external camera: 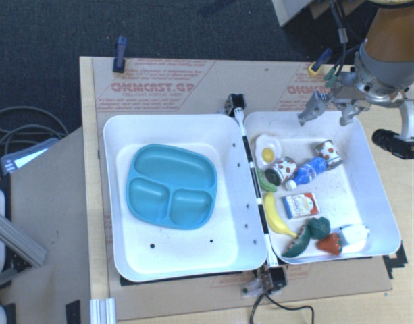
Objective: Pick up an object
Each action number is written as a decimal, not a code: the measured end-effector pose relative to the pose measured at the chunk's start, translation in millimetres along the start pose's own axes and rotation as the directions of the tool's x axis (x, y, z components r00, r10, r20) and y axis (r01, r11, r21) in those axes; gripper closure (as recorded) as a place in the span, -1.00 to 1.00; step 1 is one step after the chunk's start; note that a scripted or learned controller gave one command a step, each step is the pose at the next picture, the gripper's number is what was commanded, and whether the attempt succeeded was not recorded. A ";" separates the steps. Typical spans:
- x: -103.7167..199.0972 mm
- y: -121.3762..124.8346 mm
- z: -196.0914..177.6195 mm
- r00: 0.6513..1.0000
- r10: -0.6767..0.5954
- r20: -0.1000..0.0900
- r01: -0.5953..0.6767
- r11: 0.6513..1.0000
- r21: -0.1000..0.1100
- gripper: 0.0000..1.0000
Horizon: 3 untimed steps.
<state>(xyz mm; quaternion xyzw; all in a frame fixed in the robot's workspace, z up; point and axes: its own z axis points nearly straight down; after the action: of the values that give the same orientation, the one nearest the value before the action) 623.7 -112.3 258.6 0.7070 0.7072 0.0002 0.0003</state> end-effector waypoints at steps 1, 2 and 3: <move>5.8 -19.8 82.8 1.000 0.000 -0.001 0.000 1.000 0.003 -1.00; 9.1 -37.4 146.1 1.000 0.000 0.003 0.000 1.000 -0.011 -1.00; -12.5 -69.7 174.1 1.000 0.002 0.000 -0.002 1.000 0.001 -1.00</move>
<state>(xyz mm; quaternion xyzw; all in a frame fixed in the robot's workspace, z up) 554.2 -124.9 84.5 0.7076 0.7066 -0.0004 0.0000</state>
